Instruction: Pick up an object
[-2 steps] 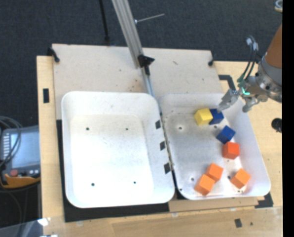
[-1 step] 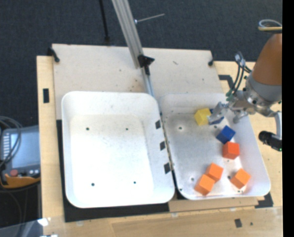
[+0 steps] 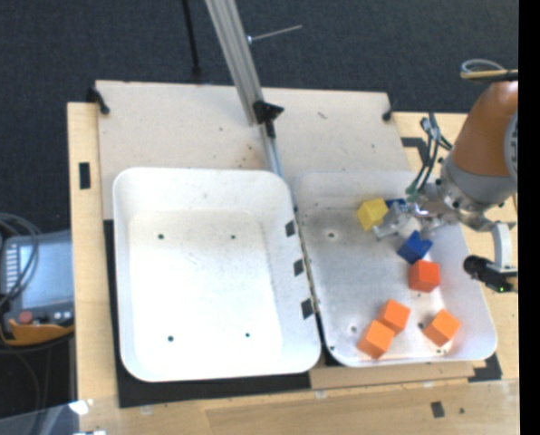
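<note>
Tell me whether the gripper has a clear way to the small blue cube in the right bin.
Probably yes: the gripper hangs just up-left of the small blue cube, whose top looks uncovered.

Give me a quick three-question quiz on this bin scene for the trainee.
1. True or false: the yellow block lies in the right bin.
2. How many orange blocks lie near that bin's front edge?
3. Which block lies nearest the tool: A) the blue block, B) the red block, C) an orange block?

Key: 1 true; 2 three; 3 A.
</note>
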You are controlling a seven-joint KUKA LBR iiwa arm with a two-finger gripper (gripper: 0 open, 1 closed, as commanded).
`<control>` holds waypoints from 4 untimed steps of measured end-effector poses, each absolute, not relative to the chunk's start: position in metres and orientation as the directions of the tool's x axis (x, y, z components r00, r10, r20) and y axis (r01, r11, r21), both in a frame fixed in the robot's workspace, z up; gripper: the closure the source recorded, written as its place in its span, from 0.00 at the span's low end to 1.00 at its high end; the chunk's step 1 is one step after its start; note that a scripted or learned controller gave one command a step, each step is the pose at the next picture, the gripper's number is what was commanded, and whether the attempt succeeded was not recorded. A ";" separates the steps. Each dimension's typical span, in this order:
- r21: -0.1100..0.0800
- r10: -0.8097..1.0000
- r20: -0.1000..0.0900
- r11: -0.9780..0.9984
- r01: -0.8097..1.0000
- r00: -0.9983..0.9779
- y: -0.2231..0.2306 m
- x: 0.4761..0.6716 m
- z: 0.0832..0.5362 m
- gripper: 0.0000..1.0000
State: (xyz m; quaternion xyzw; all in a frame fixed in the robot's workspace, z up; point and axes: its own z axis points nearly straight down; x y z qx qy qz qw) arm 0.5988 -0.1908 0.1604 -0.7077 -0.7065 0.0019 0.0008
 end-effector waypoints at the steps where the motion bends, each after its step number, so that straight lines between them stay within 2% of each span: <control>1: 0.023 1.000 -0.011 -0.003 1.000 0.004 -0.193 0.609 0.128 0.00; 2: 0.028 1.000 -0.013 -0.007 1.000 0.007 -0.194 0.610 0.138 1.00; 3: 0.006 1.000 -0.002 -0.003 1.000 0.003 -0.203 0.610 0.185 1.00; 4: 0.008 1.000 -0.003 0.003 1.000 -0.003 -0.204 0.612 0.238 1.00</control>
